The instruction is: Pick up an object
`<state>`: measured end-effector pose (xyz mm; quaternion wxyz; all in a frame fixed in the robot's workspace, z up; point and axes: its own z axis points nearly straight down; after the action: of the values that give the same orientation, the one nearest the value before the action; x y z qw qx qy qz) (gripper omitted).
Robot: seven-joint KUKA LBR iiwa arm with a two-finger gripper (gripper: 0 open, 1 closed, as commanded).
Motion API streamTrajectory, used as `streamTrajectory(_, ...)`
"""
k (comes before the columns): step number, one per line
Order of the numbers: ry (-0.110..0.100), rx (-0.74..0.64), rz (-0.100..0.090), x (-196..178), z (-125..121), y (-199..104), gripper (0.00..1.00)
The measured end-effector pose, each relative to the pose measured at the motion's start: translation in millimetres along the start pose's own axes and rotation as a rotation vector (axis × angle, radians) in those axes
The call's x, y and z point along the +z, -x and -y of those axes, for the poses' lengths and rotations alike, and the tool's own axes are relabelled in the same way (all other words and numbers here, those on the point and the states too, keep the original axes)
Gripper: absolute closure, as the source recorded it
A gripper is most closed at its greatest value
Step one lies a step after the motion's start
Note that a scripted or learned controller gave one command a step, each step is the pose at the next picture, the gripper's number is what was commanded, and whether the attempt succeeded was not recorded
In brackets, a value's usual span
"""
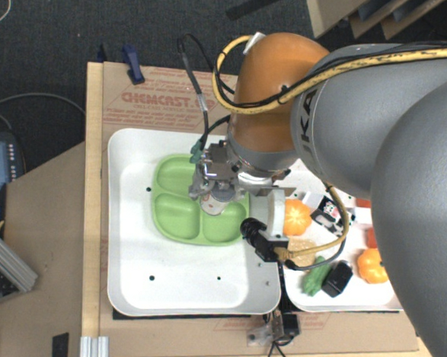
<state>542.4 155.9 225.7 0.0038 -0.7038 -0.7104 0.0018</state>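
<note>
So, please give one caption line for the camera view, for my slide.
Tool hovering over green divided plate in left white bin.

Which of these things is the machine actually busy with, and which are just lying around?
Part of the job:
- the gripper, low over the left bin
- the green divided plate right beneath it

Just lying about, in the right bin:
- an orange fruit
- a small orange pepper-like piece
- a green piece
- a black block
</note>
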Motion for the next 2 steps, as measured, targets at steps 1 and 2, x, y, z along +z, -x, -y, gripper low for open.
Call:
streamTrajectory(1, 0.011, 0.002, -0.001, 1.3, -36.2, -73.5, 1.0)
streamTrajectory(2, 0.003, 0.013, 0.003, -38.4, 17.9, -31.6, 1.0)
